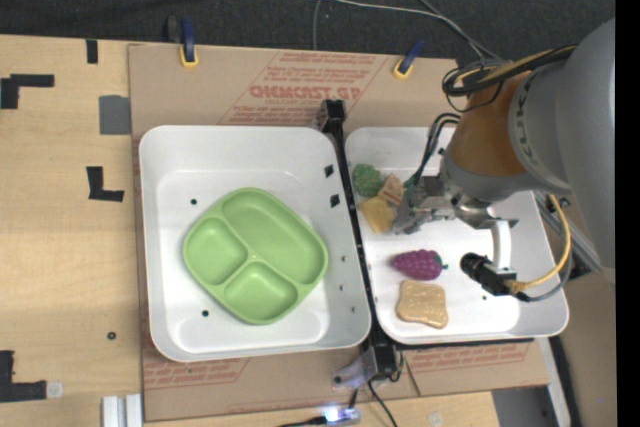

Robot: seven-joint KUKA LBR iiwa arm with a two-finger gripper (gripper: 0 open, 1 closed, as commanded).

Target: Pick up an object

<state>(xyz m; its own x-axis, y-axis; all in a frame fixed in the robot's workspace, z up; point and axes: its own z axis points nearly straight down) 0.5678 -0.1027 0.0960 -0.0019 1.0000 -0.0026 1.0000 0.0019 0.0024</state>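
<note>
The right bin [540, 320] holds several toy foods: a green broccoli piece [366, 179], a yellow cheese-like wedge [377, 214], a tan piece [391, 188], purple grapes [417, 263] and a slice of toast [422, 305]. My gripper [408, 213] is low in this bin, its fingertips just right of the yellow wedge and under the tan piece. The wrist hides how the fingers stand and whether anything sits between them.
The left bin [160, 165] holds a green divided plate [254, 255]. The arm's grey and orange body [500, 135] covers the right bin's upper right part. A black cable connector [485, 273] hangs over the bin's right side. Clamps hold the cardboard at the back.
</note>
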